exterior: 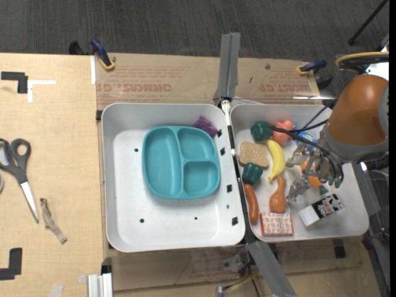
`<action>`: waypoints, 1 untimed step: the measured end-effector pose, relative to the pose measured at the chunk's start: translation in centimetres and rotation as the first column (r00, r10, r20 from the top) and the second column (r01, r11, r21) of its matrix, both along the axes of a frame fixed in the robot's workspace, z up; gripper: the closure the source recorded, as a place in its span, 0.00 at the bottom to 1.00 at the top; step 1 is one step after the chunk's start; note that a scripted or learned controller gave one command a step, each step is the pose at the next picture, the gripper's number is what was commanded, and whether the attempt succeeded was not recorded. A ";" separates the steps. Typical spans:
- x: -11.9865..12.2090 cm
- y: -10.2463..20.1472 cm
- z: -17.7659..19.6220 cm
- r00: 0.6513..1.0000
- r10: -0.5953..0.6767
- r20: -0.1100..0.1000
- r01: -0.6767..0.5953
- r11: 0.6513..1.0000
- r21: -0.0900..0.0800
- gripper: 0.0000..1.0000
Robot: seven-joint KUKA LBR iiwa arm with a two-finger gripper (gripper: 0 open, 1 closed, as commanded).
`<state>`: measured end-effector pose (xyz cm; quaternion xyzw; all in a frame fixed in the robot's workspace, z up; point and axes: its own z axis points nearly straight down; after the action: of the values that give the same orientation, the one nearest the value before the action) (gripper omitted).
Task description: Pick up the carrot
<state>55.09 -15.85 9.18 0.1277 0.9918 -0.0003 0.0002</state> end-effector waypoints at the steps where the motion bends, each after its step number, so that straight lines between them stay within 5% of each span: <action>1: 0.2 0.1 1.0 1.000 0.004 0.003 -0.004 1.000 -0.002 1.00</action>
<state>55.24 -15.75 10.15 0.1258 0.9921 -0.0009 0.0017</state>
